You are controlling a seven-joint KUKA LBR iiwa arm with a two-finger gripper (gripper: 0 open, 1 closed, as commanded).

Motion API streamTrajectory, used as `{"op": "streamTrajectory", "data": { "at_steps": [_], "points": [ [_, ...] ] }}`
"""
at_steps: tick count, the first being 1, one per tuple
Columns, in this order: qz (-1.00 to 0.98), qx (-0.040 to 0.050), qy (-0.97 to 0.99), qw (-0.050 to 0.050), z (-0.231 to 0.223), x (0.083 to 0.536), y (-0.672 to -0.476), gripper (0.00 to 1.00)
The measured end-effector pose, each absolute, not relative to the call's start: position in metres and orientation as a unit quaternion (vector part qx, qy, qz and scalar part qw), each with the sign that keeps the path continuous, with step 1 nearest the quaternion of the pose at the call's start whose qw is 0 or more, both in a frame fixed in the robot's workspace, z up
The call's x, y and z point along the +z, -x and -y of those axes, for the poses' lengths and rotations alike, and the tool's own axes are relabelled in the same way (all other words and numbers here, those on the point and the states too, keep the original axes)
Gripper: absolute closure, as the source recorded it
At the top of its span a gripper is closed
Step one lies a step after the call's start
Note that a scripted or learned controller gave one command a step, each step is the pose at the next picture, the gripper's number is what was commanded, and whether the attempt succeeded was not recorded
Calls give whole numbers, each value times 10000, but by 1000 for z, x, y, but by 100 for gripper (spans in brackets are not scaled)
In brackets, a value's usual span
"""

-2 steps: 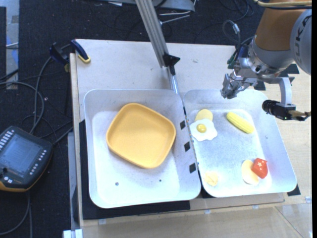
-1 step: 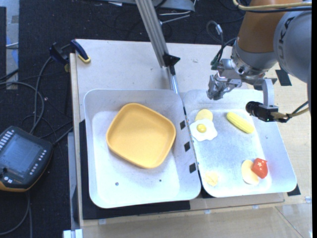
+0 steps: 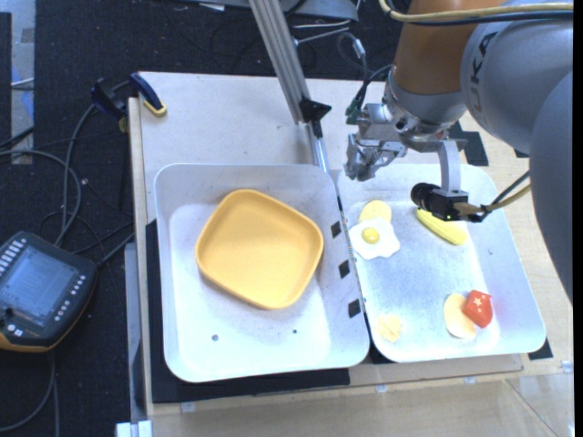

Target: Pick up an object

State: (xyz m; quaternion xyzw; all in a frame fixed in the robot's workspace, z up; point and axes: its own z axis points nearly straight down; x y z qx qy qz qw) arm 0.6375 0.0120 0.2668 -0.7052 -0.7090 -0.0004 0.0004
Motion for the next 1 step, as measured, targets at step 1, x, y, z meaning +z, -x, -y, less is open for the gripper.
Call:
{"op": "streamTrajectory", "data": {
  "at_steps": [1],
  "points": [
    [7087, -3, 7056, 5, -63, 268, -640, 100]
  ]
}}
